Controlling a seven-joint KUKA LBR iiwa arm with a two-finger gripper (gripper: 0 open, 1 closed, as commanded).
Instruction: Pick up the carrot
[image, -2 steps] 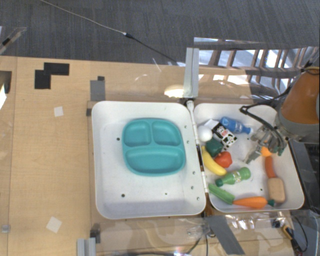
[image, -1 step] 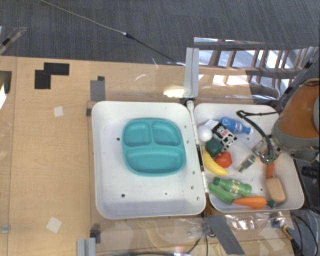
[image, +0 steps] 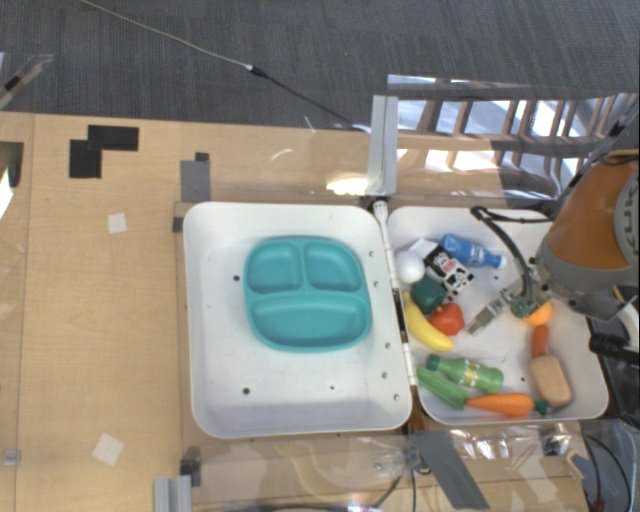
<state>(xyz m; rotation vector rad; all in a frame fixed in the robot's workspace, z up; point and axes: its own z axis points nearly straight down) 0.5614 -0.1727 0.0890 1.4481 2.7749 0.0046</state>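
the carrot (image: 500, 405) lies on its side along the near wall of the right bin (image: 590, 405), its green top pointing right toward a tan, loaf-shaped thing (image: 550, 380) just beside it. touching the carrot's upper left side is a green bottle (image: 460, 375), also lying flat. behind the bottle are a yellow banana (image: 428, 331) against the bin's left wall and a red tomato (image: 449, 318) touching it, then a dark green piece (image: 427, 295), a white ball (image: 410, 267), a small black-and-white thing (image: 448, 270) and a blue bottle (image: 470, 250) at the far side.

the gripper (image: 500, 312) hangs over the middle of the right bin, right of the tomato and well apart from the carrot, with bare bin floor beneath it. whether it is open or closed cannot be told from this angle, and nothing is seen held in it. a small orange piece (image: 540, 315) sits just to its right, with a reddish stick (image: 540, 341) below that. the arm (image: 600, 230) reaches in over the bin's right edge.

the left bin (image: 215, 400) holds a teal divided plate (image: 305, 295) near its middle. both bins rest on the pale wooden surface (image: 90, 330).
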